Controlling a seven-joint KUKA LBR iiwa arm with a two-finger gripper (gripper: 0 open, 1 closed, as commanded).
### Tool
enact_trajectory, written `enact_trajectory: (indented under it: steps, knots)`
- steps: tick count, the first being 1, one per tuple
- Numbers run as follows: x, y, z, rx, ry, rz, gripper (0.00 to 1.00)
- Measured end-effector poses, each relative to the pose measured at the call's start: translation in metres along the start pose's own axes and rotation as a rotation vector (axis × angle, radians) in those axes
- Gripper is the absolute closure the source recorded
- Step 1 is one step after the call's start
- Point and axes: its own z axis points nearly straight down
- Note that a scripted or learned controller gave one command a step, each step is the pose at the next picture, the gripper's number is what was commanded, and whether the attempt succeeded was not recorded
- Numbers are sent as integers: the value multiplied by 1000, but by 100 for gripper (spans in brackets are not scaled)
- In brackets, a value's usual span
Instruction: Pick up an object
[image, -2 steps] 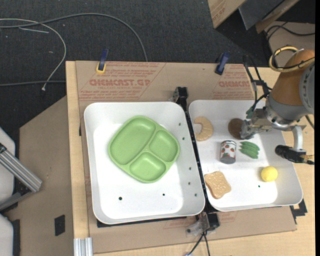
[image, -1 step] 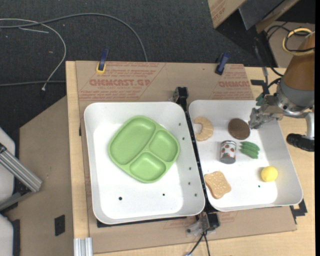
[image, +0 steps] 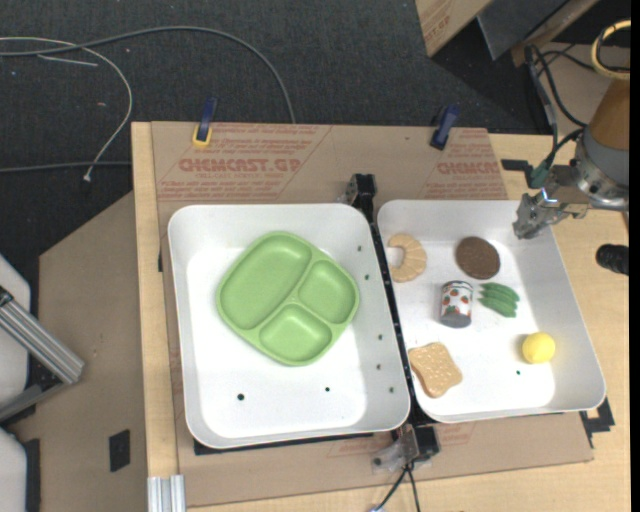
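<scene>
1. My tool (image: 531, 218) is at the far right corner of the right bin (image: 575, 330), just over its rim. I cannot tell if it is apart or together, because it is small and dark in this view.
2. Nothing is clamped in my tool that I can see.
3. In the right bin lie six things: a tan ring (image: 406, 257), a brown disc (image: 478, 257), a small can (image: 456, 303), a green pod (image: 499, 298), a yellow ball (image: 538, 347) and a slice of toast (image: 435, 368).
4. The green pod has its long axis from upper left to lower right, and it lies just beside the can, on the right of it.
5. The can is tilted a little, with its top toward the far side.
6. The toast has its long axis nearly from far to near, close to the left wall.
7. The left bin (image: 200, 380) carries a green divided plate (image: 288, 297), turned diagonal.
8. Both bins sit on the bench (image: 160, 180).
</scene>
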Motion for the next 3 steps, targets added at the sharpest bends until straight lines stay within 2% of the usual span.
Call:
enact_trajectory:
  steps: [2, 3]
  knots:
    - [94, -11, -15, 9, 5, -4, 100]
    - [146, -14, -6, 10, 5, -5, 100]
